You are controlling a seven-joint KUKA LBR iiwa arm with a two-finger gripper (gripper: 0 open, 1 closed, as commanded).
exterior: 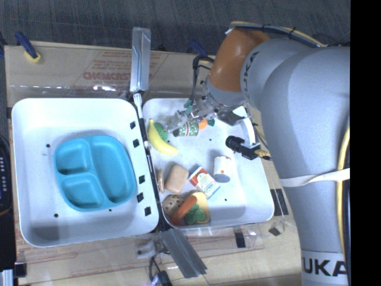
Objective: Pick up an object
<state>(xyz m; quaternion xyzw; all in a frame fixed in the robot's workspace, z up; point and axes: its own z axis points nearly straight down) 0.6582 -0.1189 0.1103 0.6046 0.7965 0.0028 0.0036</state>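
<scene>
The arm (297,100) comes in from the right and bends down over the back of the right bin (256,201), its orange band (229,58) just above the wrist. The gripper (191,119) sits low at the bin's back-left part, right over a small green-and-white bottle (189,128) that lies on its side with an orange bit (203,123) just beside it. The gripper's tips are lost in the clutter of that bottle and the wrist hardware, so whether they are spread, closed, or gripping anything cannot be told; the gripper looks to be touching or nearly touching the bottle, no more than that can be said. A banana (159,138) lies just left of the bottle, against the bin's left wall. Nearer the front lie a tan bread-like piece (176,178), a small red-and-white carton (205,182) beside it, and a white cup (222,167) to the carton's right. In the front corner a carrot (186,206) and something green (196,215) rest on a yellow piece (201,200) next to a brown cookie-like thing (171,205). A black part (238,144) juts out near the bin's right side. The left bin (36,219) holds a blue divided tray (94,171), well apart from the gripper
</scene>
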